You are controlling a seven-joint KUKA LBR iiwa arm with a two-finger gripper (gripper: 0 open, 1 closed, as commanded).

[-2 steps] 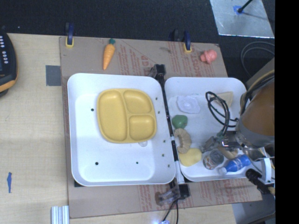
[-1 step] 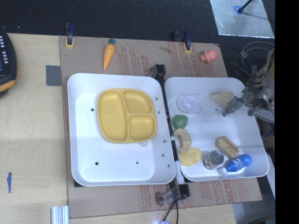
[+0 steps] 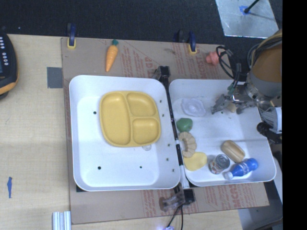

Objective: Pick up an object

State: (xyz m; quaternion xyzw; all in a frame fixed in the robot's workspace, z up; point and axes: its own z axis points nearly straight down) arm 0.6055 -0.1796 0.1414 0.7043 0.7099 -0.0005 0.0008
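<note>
My gripper [image 3: 233,105] hangs over the upper part of the right bin [image 3: 268,150], with its fingers spread open and nothing gripped between them. To its left lies a clear plastic lid [image 3: 193,106]. Lower in that bin are a green object [image 3: 184,124], a beige ridged piece [image 3: 186,143], a yellow piece [image 3: 195,161], a small tin can [image 3: 220,163], a tan bread roll [image 3: 233,150] and a blue bottle [image 3: 242,169] lying on its side.
The left bin [image 3: 86,171] holds a yellow divided plate [image 3: 129,117]. A toy carrot [image 3: 111,56] and a pink object [image 3: 212,58] lie on the board behind the bins. A black device [image 3: 5,63] sits at the far left.
</note>
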